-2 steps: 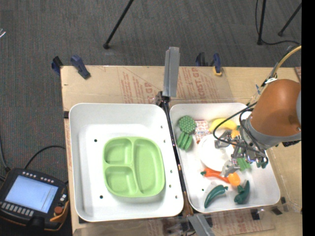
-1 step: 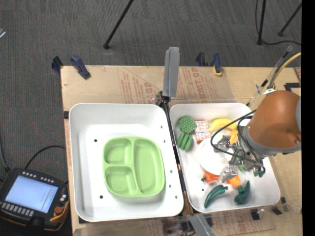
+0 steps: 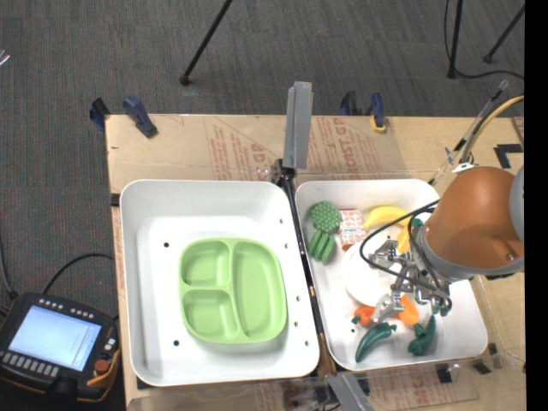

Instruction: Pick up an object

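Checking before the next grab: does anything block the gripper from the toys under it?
Nothing visible does. The gripper hangs right over the orange toy and green peppers in the right bin, beside a white plate.

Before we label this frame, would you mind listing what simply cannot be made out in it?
1. The gripper: wrist and cables above it hide what it touches in the right bin.
2. The white plate: its right part is covered by the arm.
3. The orange toys: too small and overlapped to identify.
4. The small box: its print is too small to read.
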{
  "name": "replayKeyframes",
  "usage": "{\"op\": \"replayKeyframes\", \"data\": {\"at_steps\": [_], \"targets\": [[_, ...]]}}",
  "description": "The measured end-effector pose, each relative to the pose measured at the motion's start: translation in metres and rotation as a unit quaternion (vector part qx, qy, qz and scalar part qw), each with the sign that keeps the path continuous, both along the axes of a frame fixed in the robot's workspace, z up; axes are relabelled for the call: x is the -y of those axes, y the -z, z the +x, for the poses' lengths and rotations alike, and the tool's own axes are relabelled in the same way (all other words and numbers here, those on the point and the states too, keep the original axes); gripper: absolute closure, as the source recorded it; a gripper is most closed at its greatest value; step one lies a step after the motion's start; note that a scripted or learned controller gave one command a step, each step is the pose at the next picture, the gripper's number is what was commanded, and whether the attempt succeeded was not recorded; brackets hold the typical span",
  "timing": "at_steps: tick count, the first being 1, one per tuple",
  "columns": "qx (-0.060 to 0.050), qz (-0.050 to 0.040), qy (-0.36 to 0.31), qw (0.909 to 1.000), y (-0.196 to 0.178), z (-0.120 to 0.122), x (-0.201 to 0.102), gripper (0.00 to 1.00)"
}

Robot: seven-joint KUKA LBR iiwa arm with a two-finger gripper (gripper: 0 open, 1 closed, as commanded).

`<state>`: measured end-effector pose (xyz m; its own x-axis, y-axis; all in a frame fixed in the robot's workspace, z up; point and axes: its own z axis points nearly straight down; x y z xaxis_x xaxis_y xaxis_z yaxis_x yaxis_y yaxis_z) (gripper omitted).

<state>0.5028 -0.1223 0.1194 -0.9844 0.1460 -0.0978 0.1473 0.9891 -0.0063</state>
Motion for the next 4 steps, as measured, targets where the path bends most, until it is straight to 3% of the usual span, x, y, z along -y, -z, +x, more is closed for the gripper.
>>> {"op": "replayKeyframes", "data": {"at_steps": [1,2,3,4], "targets": [[0.0,0.0073,0.045,0.999,0.0,0.002,0.017,0.0],[0.0,0.0048,0.029,0.9996,0.0,0.002,0.018,0.0],[-0.003,0.0042,0.028,0.9996,0.0,0.04,0.021,0.0],[0.002,0.0056,0.071,0.9975,0.001,0.0,-0.003,0.0]]}}
